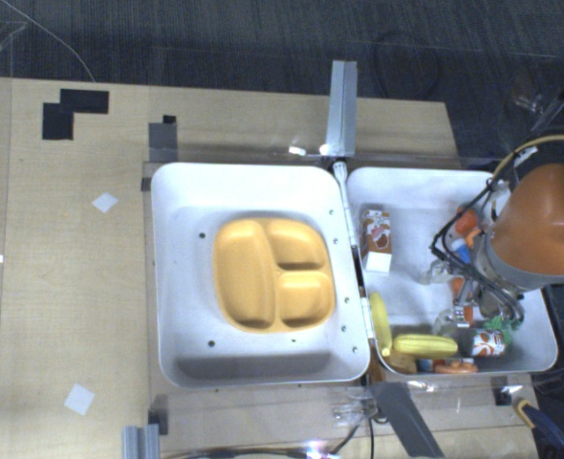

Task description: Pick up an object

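Over the right bin (406,187), the arm (540,223) hides its jaws, so their state can't be told

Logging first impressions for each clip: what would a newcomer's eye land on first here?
Probably the yellow divided plate, alone in the middle of the left bin. Next, the arm's orange band, hanging over the right bin. Under it, bananas and small items crowd that bin's near edge, and a small carton lies near its left wall.
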Available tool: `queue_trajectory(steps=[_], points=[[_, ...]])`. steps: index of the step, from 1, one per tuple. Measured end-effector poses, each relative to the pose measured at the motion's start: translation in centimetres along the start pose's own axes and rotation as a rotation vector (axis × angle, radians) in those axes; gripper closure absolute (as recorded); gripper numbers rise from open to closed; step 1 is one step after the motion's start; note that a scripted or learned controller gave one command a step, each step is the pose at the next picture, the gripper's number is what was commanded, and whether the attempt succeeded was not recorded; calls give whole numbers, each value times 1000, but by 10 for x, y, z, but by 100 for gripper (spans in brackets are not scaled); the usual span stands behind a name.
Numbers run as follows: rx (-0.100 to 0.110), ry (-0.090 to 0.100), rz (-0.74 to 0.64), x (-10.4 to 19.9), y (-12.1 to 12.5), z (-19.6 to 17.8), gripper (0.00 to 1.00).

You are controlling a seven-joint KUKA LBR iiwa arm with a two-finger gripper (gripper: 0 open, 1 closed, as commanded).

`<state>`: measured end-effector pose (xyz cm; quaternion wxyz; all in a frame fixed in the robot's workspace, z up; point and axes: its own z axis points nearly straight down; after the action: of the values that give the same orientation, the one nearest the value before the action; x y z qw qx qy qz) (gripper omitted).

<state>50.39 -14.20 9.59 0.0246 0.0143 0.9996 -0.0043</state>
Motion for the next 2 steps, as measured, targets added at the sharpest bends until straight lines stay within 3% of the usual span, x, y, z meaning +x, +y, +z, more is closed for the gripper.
queue_trajectory(steps=[1,2], points=[[-2,34,203,-11,-61,7,0],[8,33,591,11,-53,6,0]])
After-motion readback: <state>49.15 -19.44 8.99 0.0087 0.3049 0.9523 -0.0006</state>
